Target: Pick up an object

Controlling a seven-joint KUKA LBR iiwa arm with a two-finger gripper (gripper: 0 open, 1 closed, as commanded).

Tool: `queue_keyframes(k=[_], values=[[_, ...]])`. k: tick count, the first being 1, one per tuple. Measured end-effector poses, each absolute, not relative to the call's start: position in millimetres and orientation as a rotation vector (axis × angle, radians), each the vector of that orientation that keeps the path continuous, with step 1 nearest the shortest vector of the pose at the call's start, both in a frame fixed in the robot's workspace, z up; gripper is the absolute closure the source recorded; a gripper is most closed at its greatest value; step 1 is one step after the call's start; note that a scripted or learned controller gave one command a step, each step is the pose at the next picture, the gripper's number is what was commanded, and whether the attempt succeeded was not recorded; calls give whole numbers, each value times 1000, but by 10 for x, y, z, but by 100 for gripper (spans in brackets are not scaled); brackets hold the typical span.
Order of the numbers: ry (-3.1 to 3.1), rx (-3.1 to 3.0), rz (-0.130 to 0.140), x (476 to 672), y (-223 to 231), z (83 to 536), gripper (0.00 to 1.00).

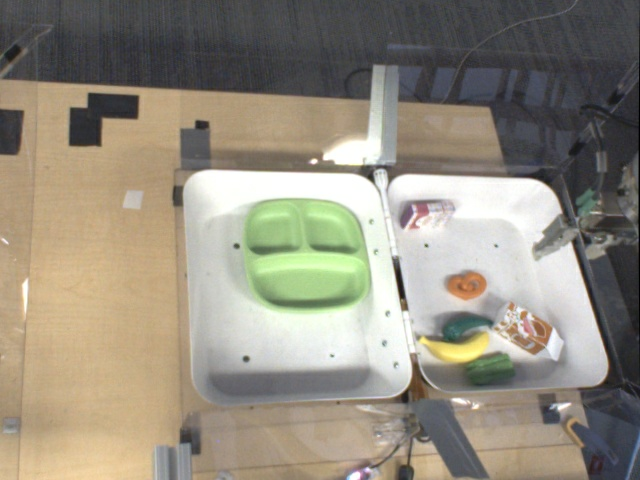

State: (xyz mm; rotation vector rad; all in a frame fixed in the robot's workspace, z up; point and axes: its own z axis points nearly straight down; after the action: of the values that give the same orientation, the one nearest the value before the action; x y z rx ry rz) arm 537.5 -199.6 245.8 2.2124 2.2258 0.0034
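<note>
Bins sit side by side on a wooden bench (90, 298), seen from above at a slant. Left bin (215, 353) holds a green divided plate (305, 252), lying flat near its middle. Right bin (540, 213) holds six small things. A pink-and-white can (427, 213) lies on its side near the far left corner. An orange round piece (466, 285) sits near the middle. Toward the near edge, a dark green piece (466, 326) touches a yellow banana (456, 348), and a green pepper (489, 368) lies just beside the banana's right end. A small carton (527, 330), white with orange and brown print, lies tilted to their right. Gripper (556, 236) hangs over the right bin's far right rim, well apart from every item; whether it is released or clenched cannot be told. Nothing is seen in its grasp.
</note>
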Motion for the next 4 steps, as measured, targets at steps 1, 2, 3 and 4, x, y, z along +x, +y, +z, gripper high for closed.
queue_keyframes(k=[1, 2, 3, 4], values=[[2316, 2119, 2, 4876, -2054, 1491, 0], [2311, 2086, 19, 4954, -1652, 960, 0], [2481, 1899, 16, 5485, -1113, 920, 0], [2482, 1894, 22, 5502, -1098, 1035, 100]])
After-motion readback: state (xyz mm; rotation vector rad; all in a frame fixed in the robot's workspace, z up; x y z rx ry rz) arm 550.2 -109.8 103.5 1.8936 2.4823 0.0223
